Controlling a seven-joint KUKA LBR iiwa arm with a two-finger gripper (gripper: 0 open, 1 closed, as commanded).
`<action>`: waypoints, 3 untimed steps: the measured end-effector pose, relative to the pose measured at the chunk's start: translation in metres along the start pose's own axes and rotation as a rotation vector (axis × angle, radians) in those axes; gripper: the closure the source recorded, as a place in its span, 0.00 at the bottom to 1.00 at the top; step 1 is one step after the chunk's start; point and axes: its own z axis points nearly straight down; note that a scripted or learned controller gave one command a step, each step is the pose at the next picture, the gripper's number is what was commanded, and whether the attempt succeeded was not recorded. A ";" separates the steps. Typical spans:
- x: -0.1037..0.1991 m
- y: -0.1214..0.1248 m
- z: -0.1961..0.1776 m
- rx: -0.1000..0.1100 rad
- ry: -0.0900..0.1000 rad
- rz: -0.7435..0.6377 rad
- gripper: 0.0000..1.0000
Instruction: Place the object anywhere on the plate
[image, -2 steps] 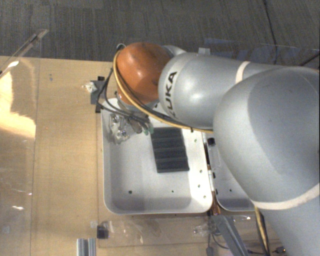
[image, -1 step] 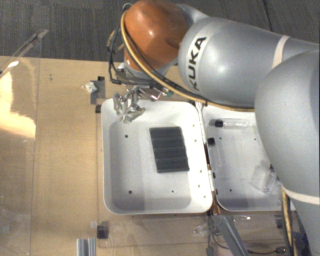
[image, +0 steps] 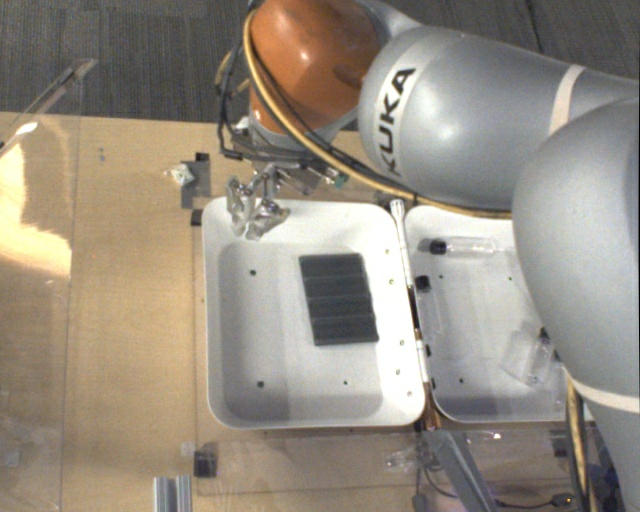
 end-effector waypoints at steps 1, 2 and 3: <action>-0.002 -0.001 -0.013 0.003 -0.011 0.002 1.00; -0.005 -0.001 -0.027 0.005 -0.022 0.005 1.00; 0.014 -0.007 0.007 0.006 0.014 0.956 1.00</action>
